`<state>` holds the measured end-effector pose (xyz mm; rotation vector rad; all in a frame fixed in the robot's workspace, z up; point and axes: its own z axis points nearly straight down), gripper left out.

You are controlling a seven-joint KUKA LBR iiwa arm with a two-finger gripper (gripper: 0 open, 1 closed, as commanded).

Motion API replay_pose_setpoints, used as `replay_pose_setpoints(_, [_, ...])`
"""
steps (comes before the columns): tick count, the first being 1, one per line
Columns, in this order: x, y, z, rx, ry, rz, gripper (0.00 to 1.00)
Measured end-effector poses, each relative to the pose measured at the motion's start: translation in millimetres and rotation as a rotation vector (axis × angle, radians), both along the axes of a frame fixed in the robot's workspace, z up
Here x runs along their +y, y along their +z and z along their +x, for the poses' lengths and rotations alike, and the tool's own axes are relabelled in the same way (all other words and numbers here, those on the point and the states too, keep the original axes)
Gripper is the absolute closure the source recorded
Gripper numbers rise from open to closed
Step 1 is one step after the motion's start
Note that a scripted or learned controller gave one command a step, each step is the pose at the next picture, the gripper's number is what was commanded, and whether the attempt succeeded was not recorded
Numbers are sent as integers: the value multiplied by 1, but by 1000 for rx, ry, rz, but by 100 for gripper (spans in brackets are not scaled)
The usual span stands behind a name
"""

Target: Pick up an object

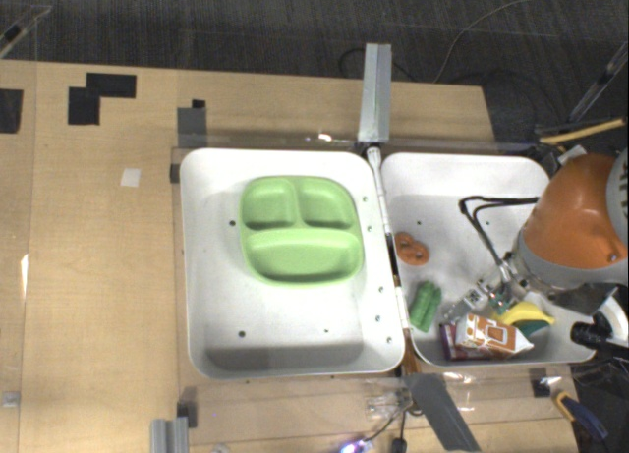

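The right bin (442, 196) holds several small things: a green block (425, 305), a brown round piece (410, 250), a printed orange-and-white packet (489, 335) on a dark wrapper, and a yellow and green item (531, 318). The arm's orange band (578, 215) hangs over the bin's right side. My gripper (489, 296) reaches down to the left, just above the packet and next to the yellow item. Nothing shows between its fingers.
The left bin (206, 333) carries a green three-compartment tray (299, 228). A black cable loop (491, 207) lies in the right bin's far part. A metal post (376, 92) stands behind the divider between the bins.
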<state>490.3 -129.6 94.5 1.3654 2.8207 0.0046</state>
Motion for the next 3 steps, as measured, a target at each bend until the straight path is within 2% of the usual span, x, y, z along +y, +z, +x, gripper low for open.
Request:
replay_pose_setpoints(1, [37, 1, 46, 2, -26, 1, 0])
replay_pose_setpoints(2, [8, 2, -2, 4, -112, 1, 0])
replay_pose_setpoints(3, [33, -2, 23, -9, -208, 0, 0])
